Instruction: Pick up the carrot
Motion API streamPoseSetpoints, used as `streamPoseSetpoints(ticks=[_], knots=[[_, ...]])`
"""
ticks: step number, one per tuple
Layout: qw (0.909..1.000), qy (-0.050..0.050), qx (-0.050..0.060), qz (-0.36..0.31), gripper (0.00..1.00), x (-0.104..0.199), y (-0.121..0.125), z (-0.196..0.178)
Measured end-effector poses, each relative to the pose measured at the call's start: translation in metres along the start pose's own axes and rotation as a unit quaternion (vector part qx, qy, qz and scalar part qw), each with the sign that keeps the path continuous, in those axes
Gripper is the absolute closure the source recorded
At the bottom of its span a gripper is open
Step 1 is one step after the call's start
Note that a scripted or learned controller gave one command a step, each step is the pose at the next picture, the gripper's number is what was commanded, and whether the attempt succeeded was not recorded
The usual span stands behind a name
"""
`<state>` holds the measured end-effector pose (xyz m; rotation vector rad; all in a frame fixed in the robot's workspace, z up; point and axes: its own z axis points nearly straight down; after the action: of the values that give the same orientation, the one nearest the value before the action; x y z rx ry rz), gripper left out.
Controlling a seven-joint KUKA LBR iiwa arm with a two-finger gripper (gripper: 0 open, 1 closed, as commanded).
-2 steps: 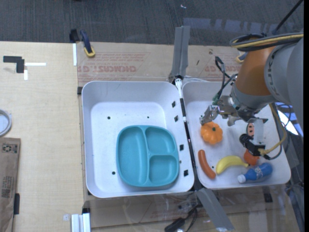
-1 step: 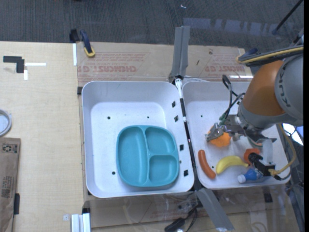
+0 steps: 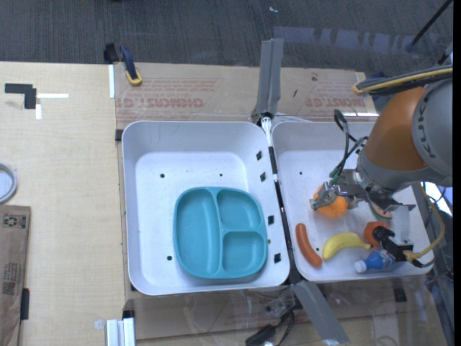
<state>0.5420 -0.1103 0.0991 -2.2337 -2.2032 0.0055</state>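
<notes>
Carrot (image 3: 308, 245) sits at the front of the right bin (image 3: 288, 150), below and a bit left of the claw (image 3: 330, 196), not touching it. Same bin has a banana (image 3: 344, 244) and a round orange thing (image 3: 333, 206) right under the claw. Left bin (image 3: 144, 150) holds a teal divided plate (image 3: 220, 231). The arm (image 3: 403, 132) reaches in from the right; can't tell if the claw is clenched.

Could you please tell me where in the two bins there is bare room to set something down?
In the left bin, bare floor rings the teal plate, widest behind it and left of it. In the right bin, the back near the divider is bare. Its front is crowded: tool over the orange, carrot, banana, blue bottle.
</notes>
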Motion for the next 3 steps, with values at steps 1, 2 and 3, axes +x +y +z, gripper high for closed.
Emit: streamPoseSetpoints(ticks=[1, 2, 3], knots=[[0.9950, -0.001, -0.002, -0.100, 1.00, 0.031, 0.011, -0.092], [0.9956, -0.001, -0.001, -0.093, 1.00, 0.121, 0.035, -0.129], [0.9995, -0.002, -0.001, -0.031, 1.00, 0.195, 0.076, -0.132]])
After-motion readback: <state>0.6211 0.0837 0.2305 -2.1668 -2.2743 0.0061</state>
